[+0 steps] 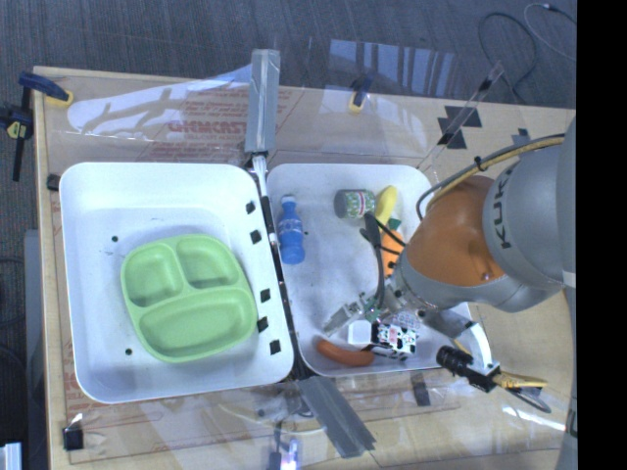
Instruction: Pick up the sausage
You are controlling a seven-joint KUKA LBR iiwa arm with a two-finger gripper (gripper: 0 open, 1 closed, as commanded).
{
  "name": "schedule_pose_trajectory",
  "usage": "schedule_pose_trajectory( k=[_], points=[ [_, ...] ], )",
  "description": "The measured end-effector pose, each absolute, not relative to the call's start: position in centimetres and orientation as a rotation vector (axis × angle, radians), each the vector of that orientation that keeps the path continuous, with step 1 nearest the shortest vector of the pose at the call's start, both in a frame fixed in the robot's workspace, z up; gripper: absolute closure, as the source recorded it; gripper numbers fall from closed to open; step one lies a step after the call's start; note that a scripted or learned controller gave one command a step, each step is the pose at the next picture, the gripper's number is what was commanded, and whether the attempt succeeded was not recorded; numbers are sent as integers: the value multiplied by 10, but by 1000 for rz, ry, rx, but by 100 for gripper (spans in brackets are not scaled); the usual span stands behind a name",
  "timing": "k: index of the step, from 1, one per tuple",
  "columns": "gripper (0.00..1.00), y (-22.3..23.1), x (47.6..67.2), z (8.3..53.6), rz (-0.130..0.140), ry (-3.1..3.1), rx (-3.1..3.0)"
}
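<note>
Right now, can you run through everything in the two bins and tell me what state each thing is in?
green tray: flat in the left bin, compartments bare
blue bottle: lying on its side by the divider, right bin
sausage: lying at the right bin's near edge
small can: on its side at the far end
banana: lying beside the can
gripper: low over the bin just above the sausage

Both white bins are seen to be smooth plastic, and the green divided plate is moulded in matt plastic. The sausage is given a smooth, faintly glossy reddish skin, while the blue bottle is shown in clear shiny plastic. The bench is faced in pale wood under a glossy transparent sheet.
</note>
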State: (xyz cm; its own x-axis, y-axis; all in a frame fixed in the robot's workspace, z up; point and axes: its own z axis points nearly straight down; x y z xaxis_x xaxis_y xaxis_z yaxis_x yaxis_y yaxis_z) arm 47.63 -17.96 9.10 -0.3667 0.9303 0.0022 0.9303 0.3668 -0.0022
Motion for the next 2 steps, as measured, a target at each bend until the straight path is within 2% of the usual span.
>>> schedule_pose_trajectory(
  k=[1, 2],
  points=[
    [0, -142, 477, 91, 0, -2816, -1383],
    [0, -183, 477, 92, 0, -2829, -1368]
  ],
)
